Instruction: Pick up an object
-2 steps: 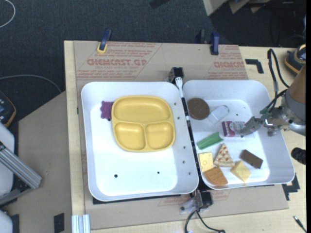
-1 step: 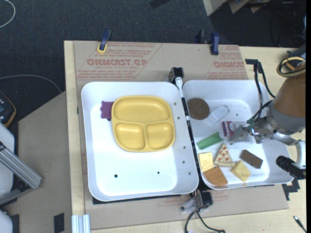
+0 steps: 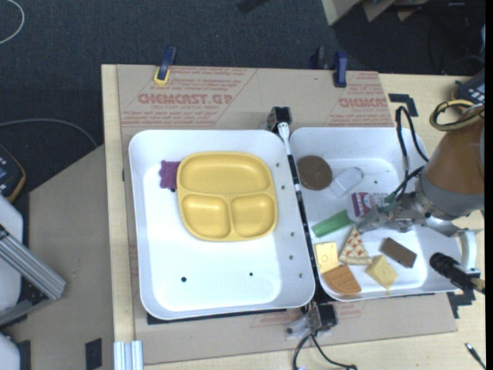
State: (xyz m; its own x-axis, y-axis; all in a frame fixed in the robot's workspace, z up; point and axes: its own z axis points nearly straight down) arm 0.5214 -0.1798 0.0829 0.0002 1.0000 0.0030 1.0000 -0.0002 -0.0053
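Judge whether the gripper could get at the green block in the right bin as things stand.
Probably yes. The green block lies flat with bare floor around most of it, just left of the gripper; the pizza slice sits close below it.

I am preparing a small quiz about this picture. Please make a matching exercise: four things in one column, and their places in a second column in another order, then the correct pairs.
Things:
1. yellow divided plate
2. purple object
3. brown round disc
4. green stick

Places:
A. right bin, far end, close to the divider
B. left bin, touching the plate's left edge
C. left bin, in the middle
D. right bin, just above the pizza slice

Pairs: 1-C, 2-B, 3-A, 4-D
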